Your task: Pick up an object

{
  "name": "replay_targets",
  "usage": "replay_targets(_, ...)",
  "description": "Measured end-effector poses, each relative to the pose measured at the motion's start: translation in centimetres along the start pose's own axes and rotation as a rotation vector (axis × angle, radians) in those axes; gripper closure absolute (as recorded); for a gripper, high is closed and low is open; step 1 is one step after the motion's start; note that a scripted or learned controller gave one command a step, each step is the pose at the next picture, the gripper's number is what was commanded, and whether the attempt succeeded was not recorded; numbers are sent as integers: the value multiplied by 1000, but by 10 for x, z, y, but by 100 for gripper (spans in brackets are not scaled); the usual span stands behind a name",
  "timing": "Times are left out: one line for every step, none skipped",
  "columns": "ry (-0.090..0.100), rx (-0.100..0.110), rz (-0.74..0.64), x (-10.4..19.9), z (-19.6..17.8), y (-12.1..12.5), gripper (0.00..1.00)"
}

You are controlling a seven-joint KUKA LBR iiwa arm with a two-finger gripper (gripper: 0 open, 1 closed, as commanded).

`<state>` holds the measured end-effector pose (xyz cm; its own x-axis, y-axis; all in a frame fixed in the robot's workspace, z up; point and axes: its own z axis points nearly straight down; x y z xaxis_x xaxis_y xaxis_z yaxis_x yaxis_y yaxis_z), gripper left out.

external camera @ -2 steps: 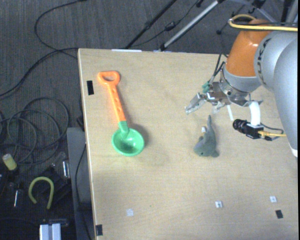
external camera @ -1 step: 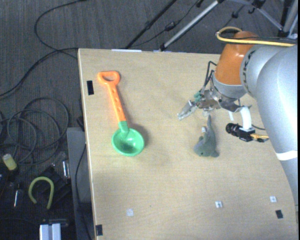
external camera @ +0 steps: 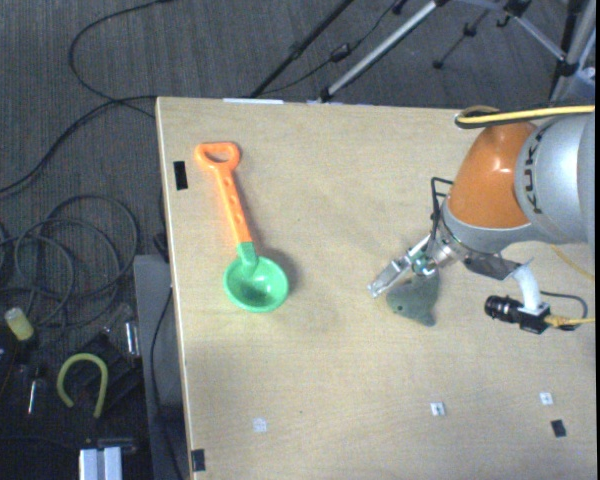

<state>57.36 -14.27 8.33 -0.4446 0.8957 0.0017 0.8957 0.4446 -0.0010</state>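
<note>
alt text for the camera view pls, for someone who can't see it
A grey robot arm with an orange band reaches in from the right, its gripper low over a tan bench surface, right beside a small dark greenish object. To the left lies a ladle with an orange handle and green bowl.

reaches in from the right, orange band (external camera: 492, 183) bulking above the wrist, grey link (external camera: 565, 173) behind it. points gripper (external camera: 405, 278) down and left, well right of the green-bowled scoop (external camera: 242, 238); finger state too blurred to read.
</note>
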Motion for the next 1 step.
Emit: replay_targets(2, -2, 1, 1, -9, 1, 100)
